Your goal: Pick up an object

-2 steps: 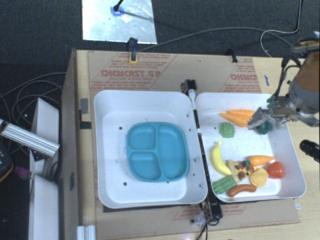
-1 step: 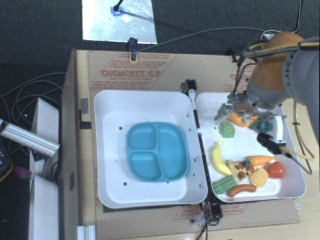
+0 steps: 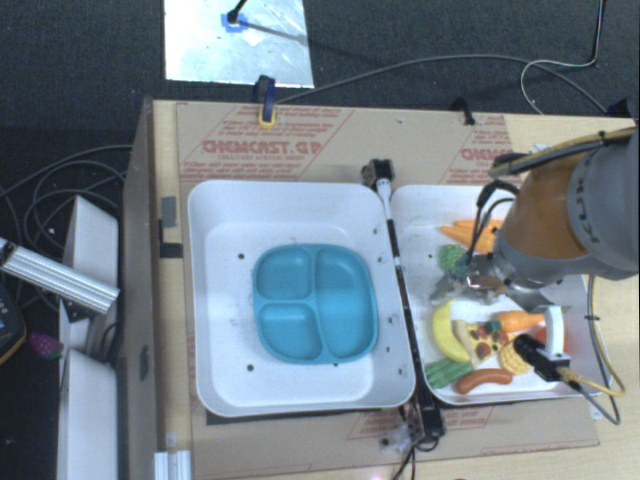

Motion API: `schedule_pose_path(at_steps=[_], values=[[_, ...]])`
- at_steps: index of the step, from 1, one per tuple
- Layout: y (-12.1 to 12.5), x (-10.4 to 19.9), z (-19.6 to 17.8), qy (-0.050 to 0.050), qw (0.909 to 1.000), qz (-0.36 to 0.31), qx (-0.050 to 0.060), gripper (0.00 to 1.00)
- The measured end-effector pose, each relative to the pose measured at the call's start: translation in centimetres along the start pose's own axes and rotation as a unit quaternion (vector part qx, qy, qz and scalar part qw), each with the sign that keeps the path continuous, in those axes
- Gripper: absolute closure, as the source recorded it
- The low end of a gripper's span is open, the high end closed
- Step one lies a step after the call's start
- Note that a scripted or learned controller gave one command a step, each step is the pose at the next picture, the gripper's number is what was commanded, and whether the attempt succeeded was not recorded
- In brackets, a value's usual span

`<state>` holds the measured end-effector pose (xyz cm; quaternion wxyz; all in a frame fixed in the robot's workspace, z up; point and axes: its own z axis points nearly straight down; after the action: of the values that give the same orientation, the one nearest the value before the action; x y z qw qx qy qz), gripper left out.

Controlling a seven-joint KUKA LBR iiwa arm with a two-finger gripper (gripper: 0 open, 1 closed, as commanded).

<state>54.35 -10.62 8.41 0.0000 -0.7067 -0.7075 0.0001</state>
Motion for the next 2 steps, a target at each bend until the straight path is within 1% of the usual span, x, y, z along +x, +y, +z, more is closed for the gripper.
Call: schedule_pose_path(at_steps=[1,2], values=[[8.0,-3.2,-4.1,-0.001,1.0,-0.001,-0.003,0.0],[10.3,-6.4,0.1,0.001,1.0,0.0,0.002,0.0]])
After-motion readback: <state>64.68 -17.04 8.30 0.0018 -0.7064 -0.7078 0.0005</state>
